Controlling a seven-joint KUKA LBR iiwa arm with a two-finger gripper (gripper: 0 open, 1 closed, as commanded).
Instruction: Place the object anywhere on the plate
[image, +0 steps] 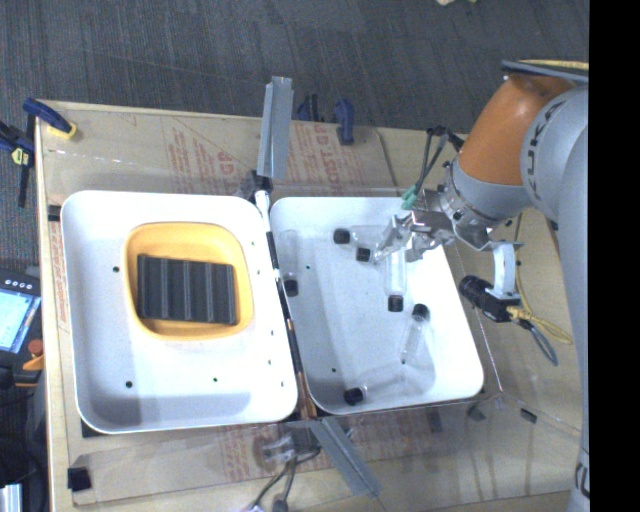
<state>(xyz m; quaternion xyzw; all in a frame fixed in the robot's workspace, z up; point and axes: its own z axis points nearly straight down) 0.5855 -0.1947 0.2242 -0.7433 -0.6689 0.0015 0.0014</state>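
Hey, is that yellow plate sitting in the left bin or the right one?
Left bin: the yellow plate lies flat inside it.

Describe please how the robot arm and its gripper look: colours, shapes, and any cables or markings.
The arm is thick and rounded, with a grey shell and a broad orange band above the wrist. Dark letters show partly on the grey shell near its top. Thin dark cables run near the wrist. The gripper is small, of pale metallic and translucent parts, with slim fingers ending in dark tips.

You get even, bright overhead light; the white bins (170, 400) glare slightly, shadows stay soft, and fine detail looks mildly blurred.
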